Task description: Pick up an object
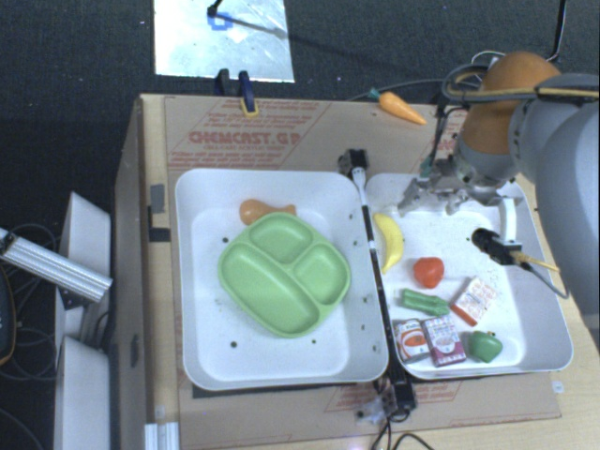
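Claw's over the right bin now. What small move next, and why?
Probably shift the claw toward the tomato before descending. It hangs over the bin's bare far end, while the tomato sits apart from the banana, with room around it.

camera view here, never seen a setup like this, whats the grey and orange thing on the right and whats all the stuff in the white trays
That is a robot arm, seen by one camera above the bench. Its gripper hangs over the far end of the right tray, with nothing seen between its fingers. That tray holds toy food: a banana, a tomato, a green pepper, a green pod and small boxes. The left tray holds a green divided plate and an orange piece behind it. A toy carrot lies on the bench behind the trays.
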